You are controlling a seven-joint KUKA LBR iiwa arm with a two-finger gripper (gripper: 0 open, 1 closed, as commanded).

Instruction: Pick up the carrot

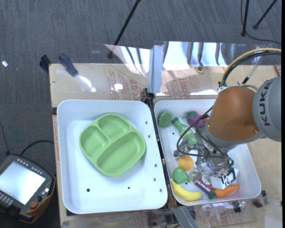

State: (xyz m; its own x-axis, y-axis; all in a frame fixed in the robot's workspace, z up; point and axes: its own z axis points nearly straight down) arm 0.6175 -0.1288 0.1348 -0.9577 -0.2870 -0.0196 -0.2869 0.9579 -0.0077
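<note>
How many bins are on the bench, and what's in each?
2. The left bin bears a green plate; the right bin holds toy food; some may hide under the arm.

Carrot (pixel 226 191) partly hidden by gripper (pixel 213 171).

The arm (pixel 275 109) is grey and rounded, with black letters "KU" on its side. Above the wrist sits a wide, smooth orange band (pixel 233 114). A yellow and a black cable arch over it. Thin black wires loop below, around the claw (pixel 210 167).
</note>
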